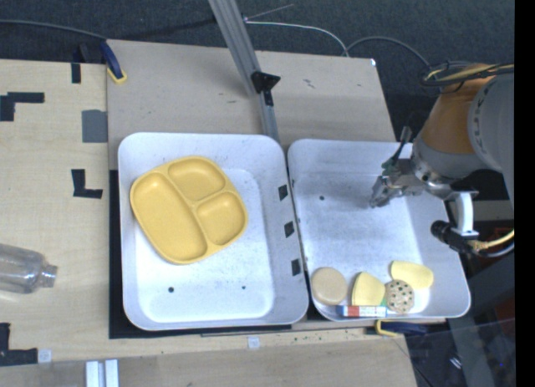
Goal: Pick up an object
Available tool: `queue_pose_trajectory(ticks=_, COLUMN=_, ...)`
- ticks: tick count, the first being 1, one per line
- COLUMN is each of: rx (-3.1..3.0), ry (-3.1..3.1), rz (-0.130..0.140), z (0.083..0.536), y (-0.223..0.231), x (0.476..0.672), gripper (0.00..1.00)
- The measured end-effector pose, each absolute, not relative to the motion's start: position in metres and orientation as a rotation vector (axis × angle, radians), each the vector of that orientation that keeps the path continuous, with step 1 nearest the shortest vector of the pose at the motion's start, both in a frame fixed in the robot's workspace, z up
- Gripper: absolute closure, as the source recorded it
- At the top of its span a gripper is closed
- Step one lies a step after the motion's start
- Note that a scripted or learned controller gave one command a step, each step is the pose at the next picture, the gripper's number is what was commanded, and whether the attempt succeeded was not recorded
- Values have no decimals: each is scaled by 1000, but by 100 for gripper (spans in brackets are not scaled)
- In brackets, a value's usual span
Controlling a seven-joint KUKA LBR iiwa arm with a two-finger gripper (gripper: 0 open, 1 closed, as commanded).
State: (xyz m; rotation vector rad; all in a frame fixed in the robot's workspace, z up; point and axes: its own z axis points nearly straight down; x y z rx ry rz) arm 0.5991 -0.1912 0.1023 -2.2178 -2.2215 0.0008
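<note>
**Over the right bin: gripper near the upper right wall, objects packed along the near edge**

Over the right bin (pixel 334 160), the gripper (pixel 383 195) hangs low above bare white floor, close to that bin's right-hand wall and toward its far half. It looks small and dark at this angle, and nothing can be seen between its tips; whether it is spread or closed I cannot tell from this slant. The grey arm (pixel 493 126) with its orange band (pixel 447 122) comes in across the bin's right rim.

All the loose objects in this bin sit crowded against the near wall: a tan round piece (pixel 328 285) toward the left, a yellow wedge (pixel 368 289) beside it, a speckled cookie (pixel 400 296) next along, and a pale yellow chip-like piece (pixel 411 274) just behind the cookie. A thin striped stick (pixel 361 311), possibly a pen, lies flat along the rim in front of them. They are well apart from the gripper, with an open stretch of floor between.

The left bin (pixel 134 293) holds a yellow divided plate (pixel 188 207) in its far half, tilted askew, with bare floor toward its near edge. The two bins touch along their shared middle wall. A clear plastic bottle (pixel 23 269) lies on the bench at far left.
</note>
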Motion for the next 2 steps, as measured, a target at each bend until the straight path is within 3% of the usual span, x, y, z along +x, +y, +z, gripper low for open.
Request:
queue_pose_trajectory(ticks=1, rx=-2218, ry=-2225, rz=0, z=89, y=-172, x=609, gripper=100)
queue_pose_trajectory(ticks=2, rx=-2210, ry=-2231, rz=-4, z=89, y=-96, x=643, gripper=100)
